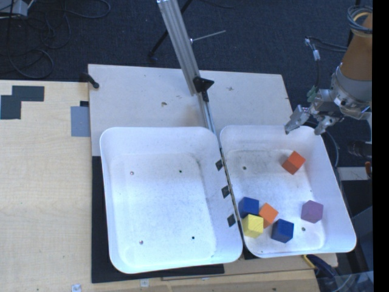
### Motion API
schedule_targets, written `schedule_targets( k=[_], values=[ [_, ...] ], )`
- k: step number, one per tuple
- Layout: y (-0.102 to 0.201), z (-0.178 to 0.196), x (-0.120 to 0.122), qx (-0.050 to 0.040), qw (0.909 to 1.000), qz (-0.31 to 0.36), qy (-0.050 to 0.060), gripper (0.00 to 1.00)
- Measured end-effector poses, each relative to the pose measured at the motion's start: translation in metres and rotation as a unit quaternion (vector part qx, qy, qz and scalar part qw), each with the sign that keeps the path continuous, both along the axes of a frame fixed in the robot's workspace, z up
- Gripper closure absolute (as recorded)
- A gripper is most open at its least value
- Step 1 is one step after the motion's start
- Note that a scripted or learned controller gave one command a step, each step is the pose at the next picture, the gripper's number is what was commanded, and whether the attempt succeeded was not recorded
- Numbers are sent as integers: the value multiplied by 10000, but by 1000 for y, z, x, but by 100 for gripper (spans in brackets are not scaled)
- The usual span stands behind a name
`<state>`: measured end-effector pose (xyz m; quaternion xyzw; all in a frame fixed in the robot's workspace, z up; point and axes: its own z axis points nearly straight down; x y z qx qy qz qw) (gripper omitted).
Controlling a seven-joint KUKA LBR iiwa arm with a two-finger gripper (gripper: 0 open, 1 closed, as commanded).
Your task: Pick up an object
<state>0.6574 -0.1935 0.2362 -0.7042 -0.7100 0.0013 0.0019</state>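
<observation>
Several small cubes lie in the right bin (243,140). An orange-red cube (293,162) sits alone toward the bin's far side. Near the front are a blue cube (248,206), an orange cube (268,213), a yellow cube (253,225), a dark blue cube (282,230) and a purple cube (312,211). My gripper (309,121) hovers over the bin's far right corner, above and behind the orange-red cube. Its two fingers are spread apart with nothing between them.
The left bin (158,193) adjoins the right one, with black clips along the shared wall. A slanted aluminium rail (182,47) rises behind the bins. A pale board (146,96) lies under the bins' far side.
</observation>
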Motion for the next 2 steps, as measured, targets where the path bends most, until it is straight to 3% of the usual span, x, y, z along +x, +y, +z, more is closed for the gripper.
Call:
schedule_targets(
  k=[1,2],
  values=[
    [-16,-116,-29,-38,9999,-25,-113,0],
    [74,-121,-119,23,10000,-22,17,0]
  ],
)
